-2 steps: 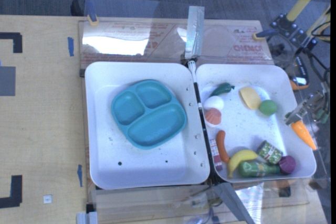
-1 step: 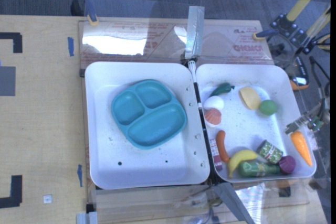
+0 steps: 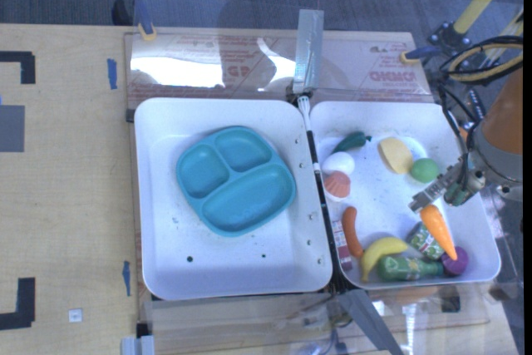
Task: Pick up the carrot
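The tool (image 3: 439, 197) hangs low over the right bin (image 3: 366, 114), near that bin's right wall, at the end of the grey arm (image 3: 499, 147) that comes in from the right with its orange band above the wrist. Whether the tool is spread or closed I cannot tell; its tip is small and partly blurred, and nothing can be made out between its parts.

The carrot (image 3: 437, 230) lies just below the tool, its thick orange end almost under the tip and its narrow end slanting away toward the bin's lower right corner. It looks to be resting on the bin floor; whether the tool touches it I cannot tell.

Just above and left of the tool sits a green ball (image 3: 425, 170), and beyond that a pale yellow piece (image 3: 396, 154). Beside the carrot, lower left of the tool, lies a green bottle (image 3: 407, 267) with a banana (image 3: 381, 251) against it, and a purple piece (image 3: 455, 263) sits at the carrot's far tip. Farther left of the tool are a red sausage (image 3: 352, 230), a peach-and-white round item (image 3: 337, 184) and a dark green item (image 3: 351, 141) near the divider.

Well to the left of the tool, the left bin (image 3: 158, 204) holds a blue divided plate (image 3: 237, 179). Both bins sit on the wooden worktop (image 3: 66, 179).
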Available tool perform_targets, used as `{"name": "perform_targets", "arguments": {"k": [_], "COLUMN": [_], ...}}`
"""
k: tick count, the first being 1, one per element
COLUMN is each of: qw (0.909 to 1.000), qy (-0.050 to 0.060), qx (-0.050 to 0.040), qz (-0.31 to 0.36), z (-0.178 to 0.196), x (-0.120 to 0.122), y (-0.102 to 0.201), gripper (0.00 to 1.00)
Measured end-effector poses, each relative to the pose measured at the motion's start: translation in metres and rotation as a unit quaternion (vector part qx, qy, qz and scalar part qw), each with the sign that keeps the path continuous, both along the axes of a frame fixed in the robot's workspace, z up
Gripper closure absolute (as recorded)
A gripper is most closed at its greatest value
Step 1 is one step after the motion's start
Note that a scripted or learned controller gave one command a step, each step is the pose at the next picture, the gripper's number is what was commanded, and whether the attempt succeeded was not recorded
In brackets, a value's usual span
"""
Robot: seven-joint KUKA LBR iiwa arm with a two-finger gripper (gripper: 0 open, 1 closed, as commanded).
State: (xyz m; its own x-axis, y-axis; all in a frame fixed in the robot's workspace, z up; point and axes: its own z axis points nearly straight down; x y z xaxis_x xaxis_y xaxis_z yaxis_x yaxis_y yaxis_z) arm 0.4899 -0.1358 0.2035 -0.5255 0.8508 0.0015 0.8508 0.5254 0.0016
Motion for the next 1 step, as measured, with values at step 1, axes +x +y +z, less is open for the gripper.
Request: {"name": "perform_targets", "arguments": {"k": [1], "qw": [0.9911], "qy": [0.003], "qx": [-0.0002], "qz": [-0.133], "z": [-0.0650], "x": [0.0009], "y": [0.0056], "gripper": [1.00]}}
